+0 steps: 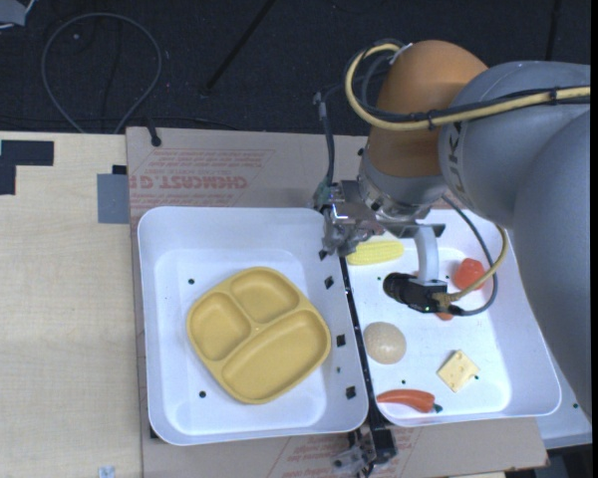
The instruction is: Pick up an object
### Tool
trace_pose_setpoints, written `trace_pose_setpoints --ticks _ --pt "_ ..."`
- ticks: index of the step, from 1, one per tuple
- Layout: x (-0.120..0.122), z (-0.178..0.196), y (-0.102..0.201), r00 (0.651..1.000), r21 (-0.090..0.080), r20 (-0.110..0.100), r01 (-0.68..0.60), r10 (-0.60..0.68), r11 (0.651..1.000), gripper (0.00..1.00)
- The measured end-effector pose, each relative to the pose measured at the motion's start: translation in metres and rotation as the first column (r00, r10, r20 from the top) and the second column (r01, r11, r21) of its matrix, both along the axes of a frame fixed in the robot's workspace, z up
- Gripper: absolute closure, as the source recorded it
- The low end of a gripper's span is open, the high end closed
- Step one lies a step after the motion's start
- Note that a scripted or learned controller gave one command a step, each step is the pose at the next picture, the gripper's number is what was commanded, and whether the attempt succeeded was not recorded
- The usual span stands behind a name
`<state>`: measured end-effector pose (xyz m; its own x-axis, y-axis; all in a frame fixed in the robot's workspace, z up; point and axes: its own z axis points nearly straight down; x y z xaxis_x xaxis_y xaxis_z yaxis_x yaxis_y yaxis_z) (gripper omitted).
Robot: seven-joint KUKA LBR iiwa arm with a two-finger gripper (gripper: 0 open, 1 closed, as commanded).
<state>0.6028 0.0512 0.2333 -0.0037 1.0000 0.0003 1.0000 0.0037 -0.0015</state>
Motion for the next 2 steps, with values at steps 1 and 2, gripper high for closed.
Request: trace_pose_setpoints --ticks 1,2 --pt "0.0194 0.0052 0.0518 1.0 0.0 0.001 -0.001 0.001 1.0 1.0" --pt "0.0183 0.0046 0.0501 1.0 -0.001 -0.002 0.001 -0.001 1.0 0.0"
